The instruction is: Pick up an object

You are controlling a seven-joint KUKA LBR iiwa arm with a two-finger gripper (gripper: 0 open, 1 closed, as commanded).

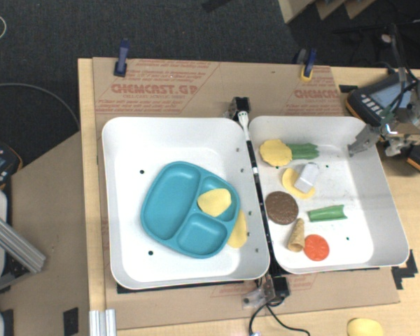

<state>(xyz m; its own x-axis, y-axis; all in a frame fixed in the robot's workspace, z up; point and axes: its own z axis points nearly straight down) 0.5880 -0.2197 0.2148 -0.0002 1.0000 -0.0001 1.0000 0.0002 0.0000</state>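
The bench (161,82) spreads to the left of and below the gripper (367,137), which hangs at the upper right corner of the right bin (378,208), over its rim. The grey wrist hardware behind it blurs into the clutter at the picture's right side, and whether the gripper is open or closed cannot be told; nothing is seen held in it.

The left bin (126,159) lies well to the gripper's left, past the seam between the two bins. In it sits a teal divided plate (169,208), far to the left of and below the gripper. A pale yellow chip (214,201) lies on the plate's right compartment, and a yellow slice (238,233) rests against the plate's right edge.

Every other loose object lies in the right bin, below and to the left of the gripper:
- A yellow round piece (274,152) is nearest its height, well to its left, touching a green pod (304,150) that points toward the gripper.
- A white block (306,178) sits lower, on top of a yellow disc (291,182).
- A brown cookie (281,207) lies further down and left.
- A green bar (327,213) lies almost straight below the gripper, slightly left.
- A tan cone (296,235) and a red tomato slice (316,248) are farthest below, just beside each other.

Two clamps, blue (121,59) and yellow (308,65), grip the bench's far edge, above and to the left of the gripper.
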